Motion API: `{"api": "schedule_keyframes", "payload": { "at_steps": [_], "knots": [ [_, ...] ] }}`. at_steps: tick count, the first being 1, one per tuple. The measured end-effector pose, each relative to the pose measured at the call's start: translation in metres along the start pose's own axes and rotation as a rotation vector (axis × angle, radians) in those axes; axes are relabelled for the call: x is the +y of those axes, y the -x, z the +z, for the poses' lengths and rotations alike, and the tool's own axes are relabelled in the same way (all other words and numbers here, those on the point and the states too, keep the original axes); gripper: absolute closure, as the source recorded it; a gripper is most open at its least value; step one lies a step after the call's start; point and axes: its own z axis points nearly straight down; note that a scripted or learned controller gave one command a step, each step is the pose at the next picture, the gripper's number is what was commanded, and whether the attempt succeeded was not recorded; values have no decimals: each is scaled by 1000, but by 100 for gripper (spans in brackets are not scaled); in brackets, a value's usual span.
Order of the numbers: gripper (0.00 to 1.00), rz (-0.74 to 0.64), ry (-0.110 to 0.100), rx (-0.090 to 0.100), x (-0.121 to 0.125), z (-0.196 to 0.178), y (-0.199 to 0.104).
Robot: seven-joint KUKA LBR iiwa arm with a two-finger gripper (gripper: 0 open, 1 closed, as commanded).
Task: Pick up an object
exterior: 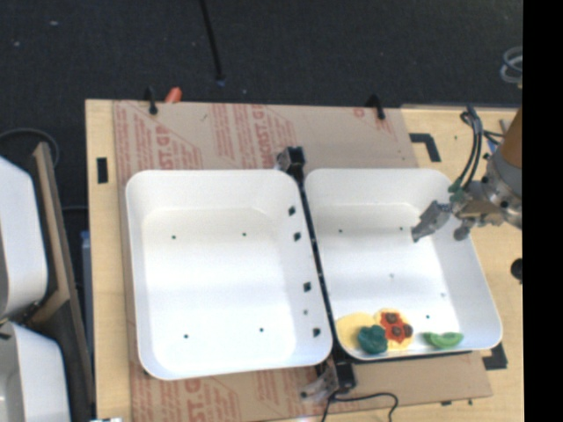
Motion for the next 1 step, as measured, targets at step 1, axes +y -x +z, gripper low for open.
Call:
{"api": "schedule_keyframes", "payload": {
  "at_steps": [1],
  "knots": [
    [0,0,-6,1,-41,63,-10]
  ]
}}
